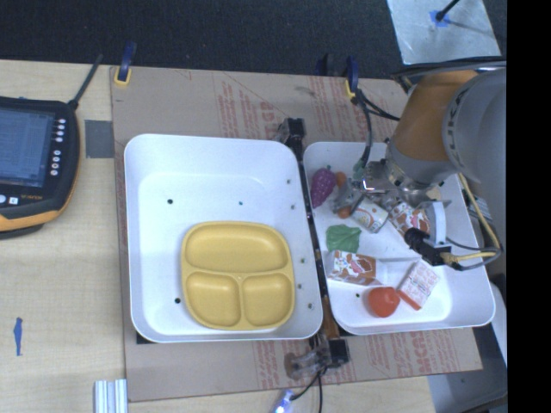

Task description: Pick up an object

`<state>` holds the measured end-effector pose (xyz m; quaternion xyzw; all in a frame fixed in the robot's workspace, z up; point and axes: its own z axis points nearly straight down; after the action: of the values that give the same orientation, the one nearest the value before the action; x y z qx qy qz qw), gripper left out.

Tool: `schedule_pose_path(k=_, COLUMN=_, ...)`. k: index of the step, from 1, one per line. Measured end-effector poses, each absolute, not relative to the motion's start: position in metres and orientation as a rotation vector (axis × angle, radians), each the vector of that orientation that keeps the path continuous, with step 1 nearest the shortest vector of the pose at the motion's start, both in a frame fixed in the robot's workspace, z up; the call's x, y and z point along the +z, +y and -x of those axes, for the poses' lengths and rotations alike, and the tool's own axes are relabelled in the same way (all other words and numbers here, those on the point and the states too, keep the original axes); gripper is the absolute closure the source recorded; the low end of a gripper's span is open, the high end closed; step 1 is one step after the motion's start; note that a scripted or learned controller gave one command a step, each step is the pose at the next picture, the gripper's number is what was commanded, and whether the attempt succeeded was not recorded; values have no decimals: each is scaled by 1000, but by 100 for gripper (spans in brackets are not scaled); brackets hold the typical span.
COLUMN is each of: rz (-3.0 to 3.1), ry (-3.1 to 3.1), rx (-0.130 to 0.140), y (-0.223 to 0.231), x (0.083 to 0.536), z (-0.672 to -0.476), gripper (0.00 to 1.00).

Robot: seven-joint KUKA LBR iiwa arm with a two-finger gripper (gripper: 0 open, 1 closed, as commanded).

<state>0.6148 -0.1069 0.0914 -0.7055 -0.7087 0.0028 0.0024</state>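
No label on the packets can be read. The surface (77, 256) is pale wood under a cardboard sheet (215, 93); a tablet (30, 157) lies far left. The left bin (151, 166) holds a yellow divided plate (238, 275). The end effector (372, 188) is low in the right bin (469, 304), among packets (351, 267), purple grapes (323, 183) and a red tomato (383, 301); its state cannot be told.

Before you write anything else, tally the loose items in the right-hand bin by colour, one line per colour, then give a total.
Purple: 1, grapes
Green: 1, leafy piece
Red: 1, tomato
Red-and-white packets: 4
Total: 7, though the gripper may hide more in the right bin.
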Motion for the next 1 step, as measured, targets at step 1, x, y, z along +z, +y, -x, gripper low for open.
schedule_pose_path(k=1, rz=2211, ry=-2224, rx=12, y=-108, x=102, z=-615, gripper=100)
